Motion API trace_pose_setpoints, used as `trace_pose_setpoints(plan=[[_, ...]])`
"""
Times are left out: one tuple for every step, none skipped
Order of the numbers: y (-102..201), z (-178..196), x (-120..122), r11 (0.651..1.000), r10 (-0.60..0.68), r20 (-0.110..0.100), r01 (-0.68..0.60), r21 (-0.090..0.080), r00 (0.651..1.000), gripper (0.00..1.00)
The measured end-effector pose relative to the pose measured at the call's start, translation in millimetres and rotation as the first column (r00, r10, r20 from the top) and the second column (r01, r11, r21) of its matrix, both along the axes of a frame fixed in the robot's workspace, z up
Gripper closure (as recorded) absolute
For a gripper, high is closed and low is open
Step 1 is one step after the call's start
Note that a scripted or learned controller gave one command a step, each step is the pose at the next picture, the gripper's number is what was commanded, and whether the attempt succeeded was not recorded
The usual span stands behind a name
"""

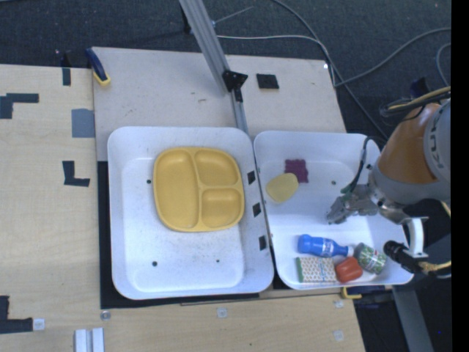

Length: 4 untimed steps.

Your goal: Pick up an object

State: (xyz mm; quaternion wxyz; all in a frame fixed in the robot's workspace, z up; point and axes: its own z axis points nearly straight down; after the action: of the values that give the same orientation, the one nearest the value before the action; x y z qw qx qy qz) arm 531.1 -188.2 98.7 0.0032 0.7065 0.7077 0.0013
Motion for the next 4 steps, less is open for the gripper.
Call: trace_pose_setpoints(plan=[[-1.5,62.2,5.0,1.0,0.0,-0.003,0.0,0.001,1.0,1.0],[-0.7,125.3,3.2,1.0,0.0,-0.002,0.0,0.001,1.0,1.0],[-0.5,178.0,4.4,1.0,0.001,-0.001,-0.001,0.001,1.0,1.0],[46.6,175.0,28.4,1.0,0.004,-0.006,-0.004,0.003,1.0,1.0]])
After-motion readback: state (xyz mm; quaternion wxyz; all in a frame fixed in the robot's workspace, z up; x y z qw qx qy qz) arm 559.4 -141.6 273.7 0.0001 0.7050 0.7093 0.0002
